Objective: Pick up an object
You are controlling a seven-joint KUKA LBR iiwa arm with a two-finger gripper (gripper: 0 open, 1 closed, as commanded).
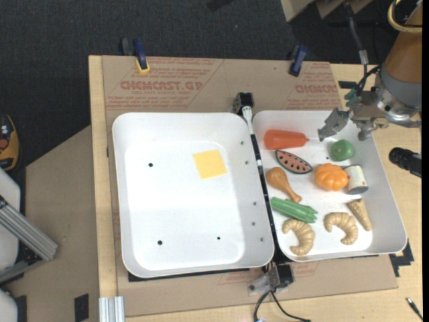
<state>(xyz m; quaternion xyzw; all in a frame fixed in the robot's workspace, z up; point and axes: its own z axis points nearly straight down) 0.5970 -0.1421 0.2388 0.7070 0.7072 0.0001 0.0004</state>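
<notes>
- Camera view puts the tool [346, 125] at the upper right of the frame, above the far end of the right bin [392, 200]; its two fingers stand apart with nothing between them.
- No object is picked yet: this looks like the approach step.
- Nearest candidate is the green ball [342, 150], just below the tool; the orange fruit [331, 177] and the red pepper [285, 139] lie close by.
- Left bin [134, 180] carries a yellow square [210, 164].
- Next, I judge, the tool must drop straight over one item and close without nudging its neighbours.
</notes>
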